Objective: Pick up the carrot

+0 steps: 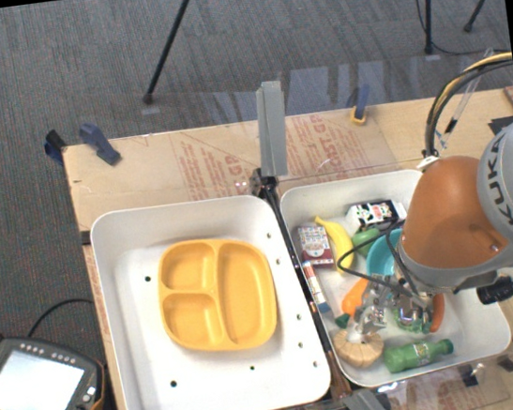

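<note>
The carrot [353, 296], a short orange piece, lies in the middle of the right bin [488, 333], partly hidden by the gripper's metal parts. My gripper [383, 310] hangs low over the bin's clutter, just right of and below the carrot, under the arm's orange band [447, 215]. The view does not show whether it touches the carrot.
The right bin also holds a banana [336, 235], a red packet [314, 244], a black-and-white box [376, 213], a teal bowl [377, 254], a green bottle [419, 353], a tan bun [361, 353] and an orange-red item [438, 312]. A yellow divided plate [217, 295] sits in the left bin [136, 358].
</note>
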